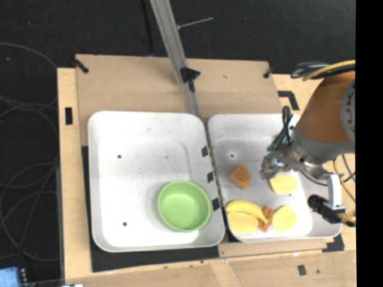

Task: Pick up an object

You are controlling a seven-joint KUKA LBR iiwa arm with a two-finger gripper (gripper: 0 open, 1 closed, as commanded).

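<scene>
gripper (270, 166): low in the right bin (251, 130), reaching in from the right; cannot tell how far open, nothing seen held between its tips.
arm (326, 115): grey with an orange band, leaning over the right bin's far side.
nearest thing: pale yellow piece (283, 184), just beside and below the gripper, possibly touching, hard to tell.
to the left of the gripper: small orange block (240, 176), near, lying flat on the bin floor.
further below the gripper: banana (244, 207), a round yellow piece (285, 218), and a small brown bit (266, 214) between them, all against the bin's near wall.
well to the left of the gripper: green bowl (184, 205), upright in the left bin (119, 136), far out of reach of the present pose.
done so far: arm brought down among the things, judged to be aiming at the pale yellow piece.
left to do: close on a thing, lift it clear of the bin; no lift visible yet.
progress: judged early to middle, approach made, grasp unconfirmed.
risk: crowding near the wall, tips may slide off the rounded piece.
</scene>
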